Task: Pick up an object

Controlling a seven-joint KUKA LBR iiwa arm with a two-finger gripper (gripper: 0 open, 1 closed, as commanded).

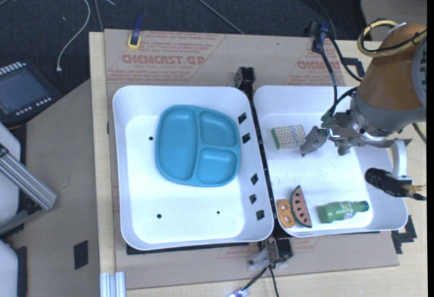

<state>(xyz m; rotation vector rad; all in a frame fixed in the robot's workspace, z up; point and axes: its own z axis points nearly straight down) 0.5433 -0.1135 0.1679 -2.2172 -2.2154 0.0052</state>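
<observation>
In the right bin [380,224], a green speckled pad [288,136] lies at the upper left. Along the front wall sit a watermelon slice [302,206], a small orange piece [284,213] and a green bottle [342,210] lying on its side. My gripper [327,144] hovers over the middle of this bin, just right of the pad. It is open, with nothing between its fingers [311,142]. The grey arm with its orange band [393,78] comes in from the right.
The left bin [135,221] holds a blue divided plate [198,145]. A black clip strip [252,153] runs along the wall between the bins. Cables [332,65] trail over the cardboard behind the right bin.
</observation>
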